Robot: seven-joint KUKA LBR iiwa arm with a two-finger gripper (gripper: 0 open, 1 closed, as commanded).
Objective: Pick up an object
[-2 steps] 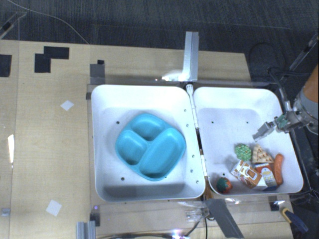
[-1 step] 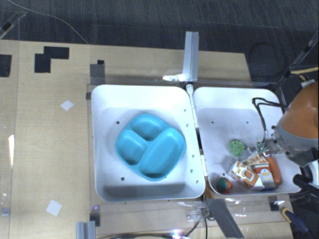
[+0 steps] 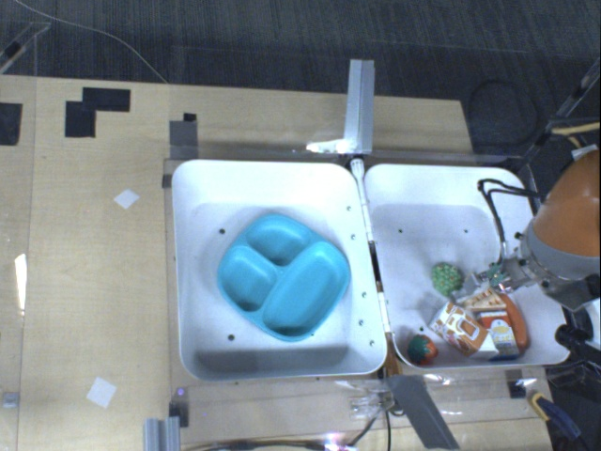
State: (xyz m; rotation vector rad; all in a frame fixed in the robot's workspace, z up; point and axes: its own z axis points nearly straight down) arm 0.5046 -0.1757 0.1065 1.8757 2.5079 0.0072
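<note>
Orange and white, the snack packet [image 3: 479,325] lies in the right bin [image 3: 413,205], near its front edge. Just left of the packet sits a green ball [image 3: 447,276], and in front of that a small red-green ball [image 3: 423,349] in the bin's corner. Our pincer [image 3: 496,272] hangs at the packet's upper edge, beside the green ball; we cannot tell how it is set. We judge the packet the easiest target. We should come down straight over its middle, keep clear of the green ball, and lift slowly.
</note>
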